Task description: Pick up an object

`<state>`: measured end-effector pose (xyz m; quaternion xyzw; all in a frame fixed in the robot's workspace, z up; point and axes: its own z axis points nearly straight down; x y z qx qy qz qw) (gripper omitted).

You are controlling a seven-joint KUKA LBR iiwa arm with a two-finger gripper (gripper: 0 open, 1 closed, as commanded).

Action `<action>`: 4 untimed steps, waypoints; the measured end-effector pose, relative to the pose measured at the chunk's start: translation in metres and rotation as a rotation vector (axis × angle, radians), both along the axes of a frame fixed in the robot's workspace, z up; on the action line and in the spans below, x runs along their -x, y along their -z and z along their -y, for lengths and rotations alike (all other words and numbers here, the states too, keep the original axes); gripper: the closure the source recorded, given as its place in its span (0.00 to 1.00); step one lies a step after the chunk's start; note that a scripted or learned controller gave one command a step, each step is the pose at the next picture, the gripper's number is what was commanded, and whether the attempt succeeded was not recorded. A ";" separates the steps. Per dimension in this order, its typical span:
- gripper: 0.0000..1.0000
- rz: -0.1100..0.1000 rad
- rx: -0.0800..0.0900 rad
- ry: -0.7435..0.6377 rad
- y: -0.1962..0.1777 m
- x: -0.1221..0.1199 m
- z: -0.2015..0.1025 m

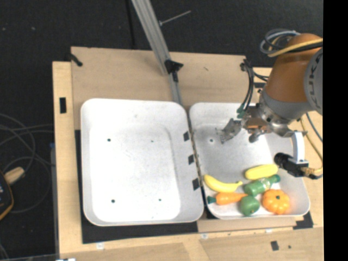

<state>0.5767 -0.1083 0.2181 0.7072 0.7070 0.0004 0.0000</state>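
Note:
Several toy foods lie along the front of the right bin (215,118). A yellow banana (222,185) is at the left, and a yellow lemon-like piece (261,172) lies behind it to the right. A green vegetable (261,186), an orange carrot (229,198), a round green fruit (249,205) and an orange pumpkin (275,201) crowd the front right corner. My gripper (241,134) hangs over the middle of the right bin, behind the foods and apart from them. It is open, with nothing between its fingers.
The left bin (133,162) stands beside the right one, sharing a rim with black clips (191,159). A slanted metal pole (155,31) rises behind the bins. A black part (288,163) of the arm overhangs the right bin's right rim.

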 end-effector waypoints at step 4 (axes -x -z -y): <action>0.00 0.006 0.001 0.000 0.019 -0.109 0.055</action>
